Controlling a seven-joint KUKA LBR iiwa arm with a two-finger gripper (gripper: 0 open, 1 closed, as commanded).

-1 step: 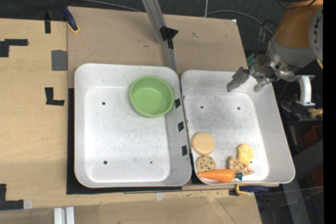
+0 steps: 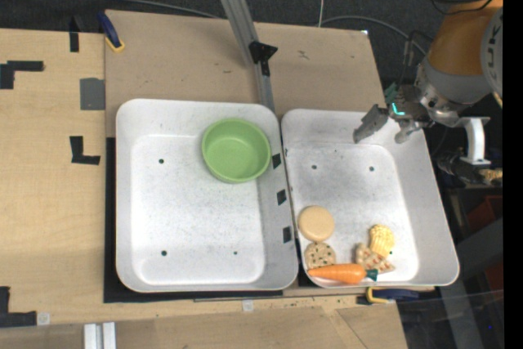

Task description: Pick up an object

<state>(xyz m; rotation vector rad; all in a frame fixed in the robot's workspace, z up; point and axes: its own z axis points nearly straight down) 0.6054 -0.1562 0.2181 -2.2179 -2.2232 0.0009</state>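
- Camera view: gripper (image 2: pixel 387 127) over far right corner of right bin (image 2: pixel 425 200), fingers spread, nothing btwn them.
- Objs at near edge of right bin, well apart from gripper: round cookie (image 2: pixel 316 222), cracker (image 2: pixel 319 253), carrot (image 2: pixel 346 274), yellow toy (image 2: pixel 379 239).
- Green bowl (image 2: pixel 236 149) in left bin (image 2: pixel 139 200), far side.
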